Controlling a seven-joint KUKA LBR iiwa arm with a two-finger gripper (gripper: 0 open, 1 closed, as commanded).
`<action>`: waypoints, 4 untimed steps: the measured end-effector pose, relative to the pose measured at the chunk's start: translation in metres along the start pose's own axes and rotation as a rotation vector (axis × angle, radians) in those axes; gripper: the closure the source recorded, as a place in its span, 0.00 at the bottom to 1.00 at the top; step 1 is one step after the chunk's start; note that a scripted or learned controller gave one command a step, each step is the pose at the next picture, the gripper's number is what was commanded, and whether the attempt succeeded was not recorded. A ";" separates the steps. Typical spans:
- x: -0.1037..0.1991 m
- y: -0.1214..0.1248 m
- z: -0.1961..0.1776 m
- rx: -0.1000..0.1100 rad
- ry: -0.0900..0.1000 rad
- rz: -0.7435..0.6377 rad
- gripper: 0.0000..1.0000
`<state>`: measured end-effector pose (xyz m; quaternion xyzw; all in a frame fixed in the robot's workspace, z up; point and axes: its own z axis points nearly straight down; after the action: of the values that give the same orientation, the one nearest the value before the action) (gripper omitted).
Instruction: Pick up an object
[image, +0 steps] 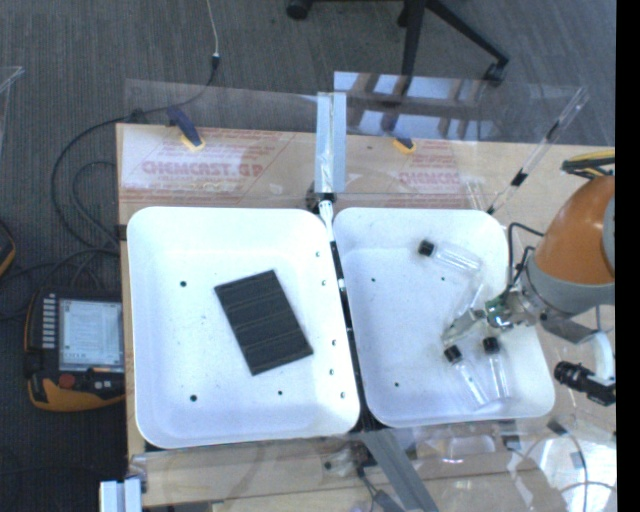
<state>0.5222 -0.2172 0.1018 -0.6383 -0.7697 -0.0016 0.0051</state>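
- on the bench, two shallow white bins sit side by side: the left bin (150, 300) and the right bin (400, 400), their inner rims touching along the middle.
- the left bin carries one dark ribbed pad (263, 321), lying flat and turned at a slant, near the bin's centre.
- the right bin carries several clear tubes with black caps; they are hard to trace against the white floor.
- one capped tube (447, 256) lies near the far side of the right bin, its black cap pointing toward the middle divider.
- two more tubes (480, 372) lie close together near the bin's near right corner, black caps at their far ends.
- the arm (580, 250) comes in from the right, with its orange band above a grey wrist.
- the gripper (490, 313) sits low over the right side of the right bin, just above the pair of tubes.
- its fingers are small and blur into the clear plastic, so i cannot tell how far apart they are; a clear piece seems to lie at the tips, but whether it is gripped is unclear.
- a handheld control unit (75, 345) lies on the floor to the left of the bench.
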 end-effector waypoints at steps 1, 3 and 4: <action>-0.015 0.098 0.011 -0.020 -0.013 -0.066 0.00; -0.022 0.115 0.011 -0.017 -0.013 -0.209 0.00; -0.023 0.116 0.002 -0.017 -0.019 -0.209 1.00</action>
<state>0.6401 -0.2185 0.0987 -0.5545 -0.8321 -0.0025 -0.0078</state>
